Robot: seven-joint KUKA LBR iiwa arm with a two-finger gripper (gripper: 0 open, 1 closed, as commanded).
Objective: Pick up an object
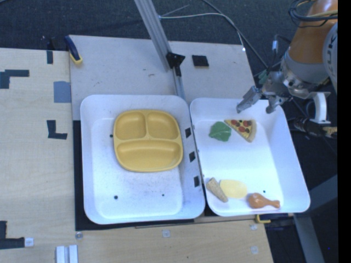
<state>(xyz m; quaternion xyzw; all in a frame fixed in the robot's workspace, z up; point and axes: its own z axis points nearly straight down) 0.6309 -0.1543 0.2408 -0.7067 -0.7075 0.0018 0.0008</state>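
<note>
The bench (33, 147) is pale wood at the left, with dark tape marks (55, 129) on it and no readable writing anywhere. A grey board (126, 64) lies under the bins, with a yellow-tipped clamp (73, 50) at its far left corner and a metal post (153, 23) slanting up from its middle.

The left bin (93, 163) holds a yellow tray (148, 140) set toward its far side, close to the far wall; the near half of the floor is bare and speckled with dark grit.

The right bin (285, 147) touches it along the middle seam. A green leaf (220, 131) and a pizza slice (242, 127) lie just beside each other near the far wall. Along the near wall sit a bread piece (216, 189), a pale yellow disc (234, 188) touching it, and a drumstick (262, 201) close to the near right corner. The middle of this bin's floor is open.

The gripper (258, 102) hangs over the far right edge of the right bin, just beyond the pizza slice, its fingers spread apart with nothing between them.
</note>
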